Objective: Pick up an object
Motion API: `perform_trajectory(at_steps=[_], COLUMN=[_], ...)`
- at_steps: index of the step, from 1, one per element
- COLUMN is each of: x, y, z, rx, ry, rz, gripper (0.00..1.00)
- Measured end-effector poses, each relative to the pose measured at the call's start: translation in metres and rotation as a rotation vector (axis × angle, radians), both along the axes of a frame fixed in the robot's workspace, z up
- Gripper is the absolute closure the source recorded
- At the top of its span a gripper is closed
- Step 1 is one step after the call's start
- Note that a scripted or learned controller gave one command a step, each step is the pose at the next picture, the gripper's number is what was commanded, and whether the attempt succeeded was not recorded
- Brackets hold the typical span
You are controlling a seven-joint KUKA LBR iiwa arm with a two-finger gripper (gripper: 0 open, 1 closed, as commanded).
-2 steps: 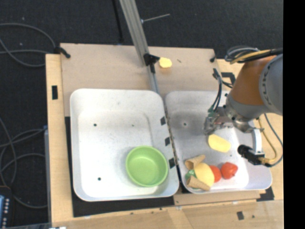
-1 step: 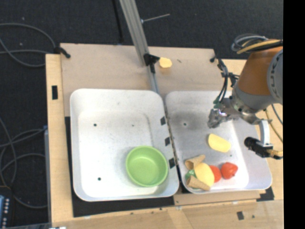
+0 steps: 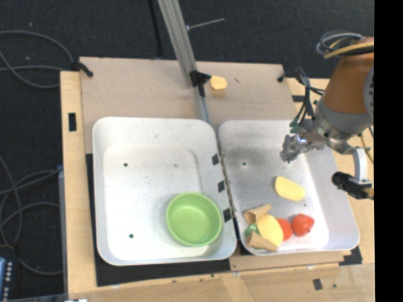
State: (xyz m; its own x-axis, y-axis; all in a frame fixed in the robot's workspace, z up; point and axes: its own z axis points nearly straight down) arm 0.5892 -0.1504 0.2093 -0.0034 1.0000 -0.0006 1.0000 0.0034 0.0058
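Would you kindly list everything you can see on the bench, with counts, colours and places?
Shallow white plastic bins: two, side by side on the bench.
Round green plastic bowl: one, left bin, near corner.
Yellow oval block: one, right bin, middle.
Red tomato-like toy: one, right bin, near edge.
Yellow lemon-like toy: one, right bin, among tan cone pieces.
Small yellow lump: one, on the board behind the bins.
Gripper: one, grey, above the right bin.
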Motion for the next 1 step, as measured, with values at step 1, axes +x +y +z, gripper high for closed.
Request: perform_trajectory(at_steps=[1], x=[-0.0210], y=[0.0569], z=[0.0090], rx=[0.003], ry=[0.005], rz=[0.004], gripper=[1.00])
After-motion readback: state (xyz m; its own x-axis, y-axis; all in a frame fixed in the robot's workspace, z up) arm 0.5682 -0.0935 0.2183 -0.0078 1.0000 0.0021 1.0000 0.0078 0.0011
